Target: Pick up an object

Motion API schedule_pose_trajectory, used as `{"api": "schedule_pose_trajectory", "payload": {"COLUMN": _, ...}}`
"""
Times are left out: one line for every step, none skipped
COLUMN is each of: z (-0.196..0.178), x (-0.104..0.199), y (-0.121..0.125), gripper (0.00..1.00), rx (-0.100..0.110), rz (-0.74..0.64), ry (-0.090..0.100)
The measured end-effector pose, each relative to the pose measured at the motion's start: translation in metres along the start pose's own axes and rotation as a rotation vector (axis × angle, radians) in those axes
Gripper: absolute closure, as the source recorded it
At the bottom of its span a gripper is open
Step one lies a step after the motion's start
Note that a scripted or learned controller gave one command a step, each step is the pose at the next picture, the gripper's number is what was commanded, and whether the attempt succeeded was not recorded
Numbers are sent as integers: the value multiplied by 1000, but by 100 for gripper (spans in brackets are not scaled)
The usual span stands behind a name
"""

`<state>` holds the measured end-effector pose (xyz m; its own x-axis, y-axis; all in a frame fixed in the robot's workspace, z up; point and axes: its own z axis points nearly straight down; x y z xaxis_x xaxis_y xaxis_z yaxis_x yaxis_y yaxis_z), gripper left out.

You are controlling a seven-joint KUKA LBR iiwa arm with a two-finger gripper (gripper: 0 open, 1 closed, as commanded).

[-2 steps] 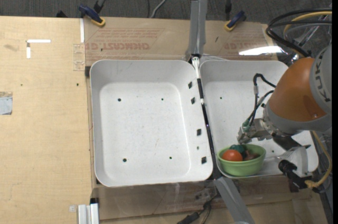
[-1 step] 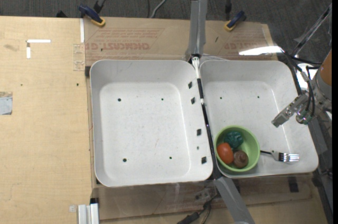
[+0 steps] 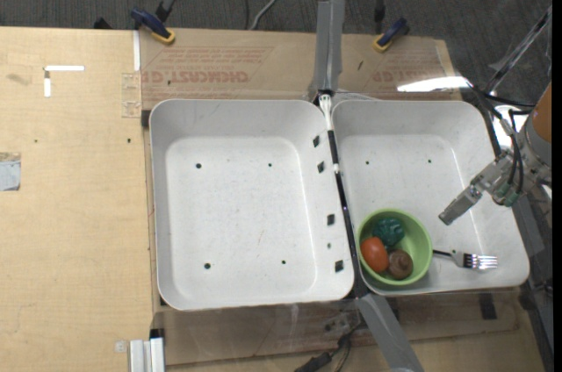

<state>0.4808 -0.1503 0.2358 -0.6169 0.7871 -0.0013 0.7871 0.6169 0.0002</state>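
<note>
A green bowl (image 3: 421, 259) sits in the near left corner of the right bin (image 3: 399, 142). Inside it lie a teal object (image 3: 390, 230), a red-orange ball (image 3: 375, 253) and a small brown piece (image 3: 401, 263). A silver fork (image 3: 474, 260) lies on the bin floor just right of the bowl, its tines pointing right. My gripper (image 3: 448, 216) reaches in from the right edge, slanting down and left. Its tip hangs over the bin floor, up and to the right of the bowl and above the fork. Nothing is seen in its grasp.
The left bin (image 3: 237, 203) lies beside the right one, joined by a black hinge strip (image 3: 334, 186). Cardboard (image 3: 228, 67) and two clamps sit behind the bins. A wooden benchtop (image 3: 70, 186) spreads to the left. Cables hang by the arm at the right.
</note>
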Motion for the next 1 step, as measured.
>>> {"api": "schedule_pose_trajectory", "payload": {"z": 143, "x": 31, "y": 21, "gripper": 0, "rx": -2, "rz": 68, "ry": -1}}
